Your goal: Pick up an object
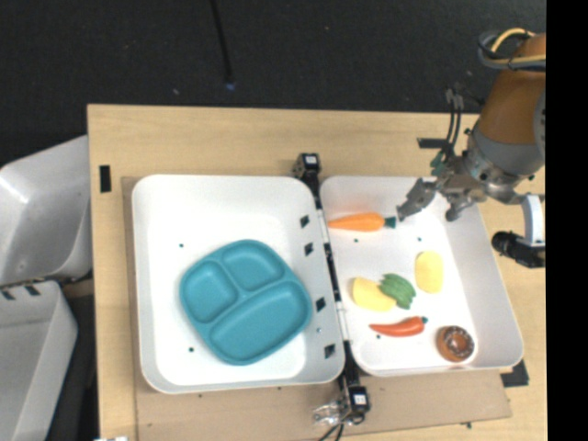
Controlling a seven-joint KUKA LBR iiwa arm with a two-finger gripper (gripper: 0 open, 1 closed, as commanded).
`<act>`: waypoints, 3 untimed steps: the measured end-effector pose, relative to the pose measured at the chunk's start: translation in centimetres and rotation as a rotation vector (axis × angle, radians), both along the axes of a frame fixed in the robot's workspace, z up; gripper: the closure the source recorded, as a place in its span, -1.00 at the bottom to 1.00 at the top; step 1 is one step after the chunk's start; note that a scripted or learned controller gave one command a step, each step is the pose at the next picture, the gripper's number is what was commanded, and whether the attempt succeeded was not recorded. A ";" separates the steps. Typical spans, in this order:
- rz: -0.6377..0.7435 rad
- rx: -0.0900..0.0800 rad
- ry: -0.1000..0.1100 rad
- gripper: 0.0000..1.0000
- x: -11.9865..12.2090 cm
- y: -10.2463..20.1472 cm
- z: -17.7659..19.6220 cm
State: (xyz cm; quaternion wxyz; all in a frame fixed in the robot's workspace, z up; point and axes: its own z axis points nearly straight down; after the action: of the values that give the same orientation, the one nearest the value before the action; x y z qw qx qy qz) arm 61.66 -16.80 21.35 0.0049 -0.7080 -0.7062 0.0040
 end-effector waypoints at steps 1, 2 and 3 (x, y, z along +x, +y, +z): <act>0.003 -0.001 -0.014 -1.00 0.3 0.0 0.9; 0.002 -0.004 -0.011 -1.00 0.7 -0.7 -3.6; 0.005 -0.004 -0.012 -1.00 1.6 -0.6 -8.3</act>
State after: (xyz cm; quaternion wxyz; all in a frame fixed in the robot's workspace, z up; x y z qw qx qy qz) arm 63.28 -17.40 13.08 -0.0006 -0.7061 -0.7081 0.0010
